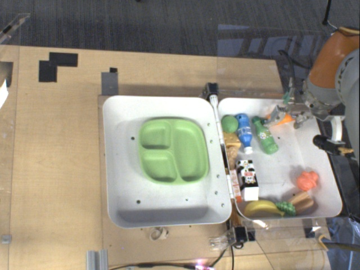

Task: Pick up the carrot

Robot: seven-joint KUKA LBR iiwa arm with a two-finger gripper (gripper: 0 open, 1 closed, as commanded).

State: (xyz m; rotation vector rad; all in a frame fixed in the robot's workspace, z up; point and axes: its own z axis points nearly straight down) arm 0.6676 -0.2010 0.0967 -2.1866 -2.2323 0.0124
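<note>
The gripper [288, 116] hangs over the right bin's [332, 198] far corner, pinching the small orange carrot [286, 117] between its fingers, just past the green bottle [265, 137]. The grasp looks made; next it needs a clean lift straight up.

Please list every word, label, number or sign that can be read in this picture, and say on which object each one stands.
No text can be read with certainty here.
Blue bottle: it has a white label, too small to read.
Green bottle: its label shows marks, too blurred to read.
Black and white carton: it has a printed pattern, with no legible letters.
Bench: it carries black tape patches, which bear no writing.
</note>
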